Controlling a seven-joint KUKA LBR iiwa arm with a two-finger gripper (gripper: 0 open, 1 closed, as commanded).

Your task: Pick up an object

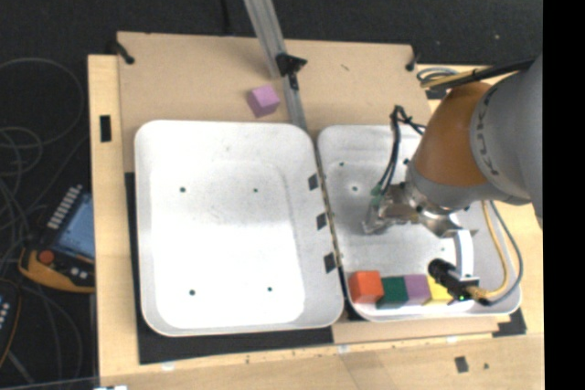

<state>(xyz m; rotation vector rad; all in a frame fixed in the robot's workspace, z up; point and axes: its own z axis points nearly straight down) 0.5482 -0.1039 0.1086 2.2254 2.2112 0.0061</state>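
Grey arm (494, 142) with orange band reaching in from 3 o'clock, wrist bent down over the right bin (352, 155). Jaws low over the bin floor near its middle, gripper (379, 219) pointing down; open or closed cannot be told, the wrist body covering most of them. Nothing visible between the jaws.

Four blocks in a row along the right bin's 6 o'clock wall: orange block (366, 286) at the 9 o'clock end, then green block (394, 291), purple block (417, 289), yellow block (440, 292) at the 3 o'clock end, each touching or just beside the next. Row lying toward 6 o'clock from the jaws, apart from them, with bare bin floor between. Orange block nearest the jaws, just off toward 6 o'clock and slightly toward 9.

Left bin (228, 224) side by side with the right one, rims meeting near the middle of the tabletop (183, 68). Pink cube (263, 100) outside both bins, on the tabletop at 12 o'clock from the left bin, well apart from the jaws. Grey pole (260, 5) slanting up from between the bins toward 12 o'clock. Cables (498, 242) looping beside the wrist at 3 o'clock
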